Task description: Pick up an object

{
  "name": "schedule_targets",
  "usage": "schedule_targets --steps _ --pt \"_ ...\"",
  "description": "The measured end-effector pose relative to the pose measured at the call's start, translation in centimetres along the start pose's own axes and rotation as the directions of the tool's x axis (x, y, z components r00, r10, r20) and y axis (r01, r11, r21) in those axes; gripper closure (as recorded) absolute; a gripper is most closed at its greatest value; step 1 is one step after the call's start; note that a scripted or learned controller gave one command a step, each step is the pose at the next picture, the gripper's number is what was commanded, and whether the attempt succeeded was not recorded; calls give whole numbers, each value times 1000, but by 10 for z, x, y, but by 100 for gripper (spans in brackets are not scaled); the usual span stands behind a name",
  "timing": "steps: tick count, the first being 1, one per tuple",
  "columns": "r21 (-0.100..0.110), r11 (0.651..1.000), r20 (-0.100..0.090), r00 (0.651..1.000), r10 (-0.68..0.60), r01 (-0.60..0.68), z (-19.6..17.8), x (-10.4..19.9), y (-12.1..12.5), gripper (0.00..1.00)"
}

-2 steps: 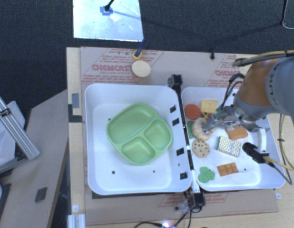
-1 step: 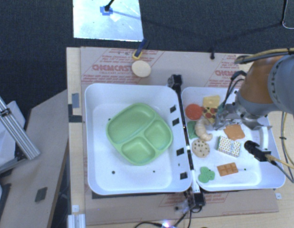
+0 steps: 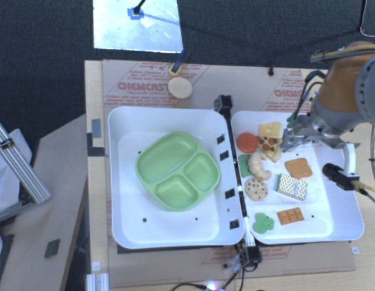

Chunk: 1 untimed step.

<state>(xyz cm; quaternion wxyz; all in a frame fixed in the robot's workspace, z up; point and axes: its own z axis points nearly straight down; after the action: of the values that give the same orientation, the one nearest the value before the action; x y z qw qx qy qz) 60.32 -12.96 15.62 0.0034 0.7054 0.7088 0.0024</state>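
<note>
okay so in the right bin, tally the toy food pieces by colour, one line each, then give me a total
Red: 1, the round slice
Yellow: 1, the cheese wedge
Yellow and red: 1, the pizza slice
Cream: 1, the croissant
Brown: 1, the cookie
Orange: 2, the toast and the wafer
Green: 1, the broccoli
White patterned: 1, the cracker
Total: 9

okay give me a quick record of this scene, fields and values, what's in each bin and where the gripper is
left bin: green divided tray, three compartments
right bin: toy food items
items: red disc, yellow cheese wedge, pizza slice, croissant, cookie, orange cracker, patterned square, brown waffle, green broccoli
gripper: low over right bin, beside pizza slice
grip: cannot tell
</note>
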Motion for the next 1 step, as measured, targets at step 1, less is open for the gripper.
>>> schedule_targets --steps 1 --pt "2 1000 0 1000 0 0 -45 0 -2 100"
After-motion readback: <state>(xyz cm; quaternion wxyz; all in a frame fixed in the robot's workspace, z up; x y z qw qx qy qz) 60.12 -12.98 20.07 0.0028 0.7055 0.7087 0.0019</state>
